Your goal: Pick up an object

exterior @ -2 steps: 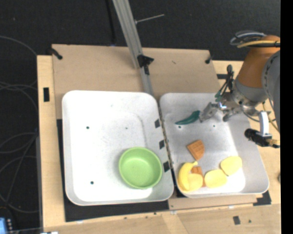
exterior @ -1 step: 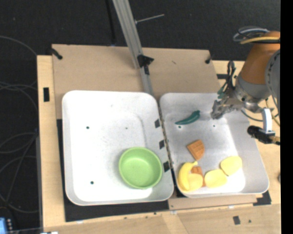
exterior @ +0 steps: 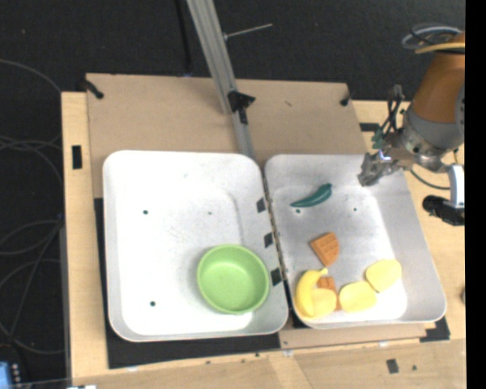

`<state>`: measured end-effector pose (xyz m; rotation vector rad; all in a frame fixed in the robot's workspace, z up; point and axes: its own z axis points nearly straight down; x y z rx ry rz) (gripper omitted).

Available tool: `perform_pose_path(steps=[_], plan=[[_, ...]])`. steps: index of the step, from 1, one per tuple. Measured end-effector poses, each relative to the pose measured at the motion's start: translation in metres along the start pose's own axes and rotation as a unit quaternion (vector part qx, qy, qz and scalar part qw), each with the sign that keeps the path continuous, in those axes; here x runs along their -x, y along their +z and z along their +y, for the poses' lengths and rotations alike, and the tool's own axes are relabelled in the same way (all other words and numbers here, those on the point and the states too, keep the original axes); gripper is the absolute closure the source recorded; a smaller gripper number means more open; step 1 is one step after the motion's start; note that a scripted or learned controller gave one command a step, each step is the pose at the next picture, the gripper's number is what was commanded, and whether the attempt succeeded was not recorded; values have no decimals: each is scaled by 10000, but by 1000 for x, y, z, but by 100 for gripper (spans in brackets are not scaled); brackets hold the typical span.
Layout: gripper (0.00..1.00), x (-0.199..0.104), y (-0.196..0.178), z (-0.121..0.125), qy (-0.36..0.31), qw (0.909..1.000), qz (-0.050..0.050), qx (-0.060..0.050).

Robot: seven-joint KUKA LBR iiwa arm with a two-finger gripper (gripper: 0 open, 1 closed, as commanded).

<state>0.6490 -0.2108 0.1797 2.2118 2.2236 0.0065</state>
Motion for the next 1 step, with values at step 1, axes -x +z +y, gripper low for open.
perform_pose_path(steps=[1], plan=[[100, 1, -28, 1, -3, 10000, 1, -7]])
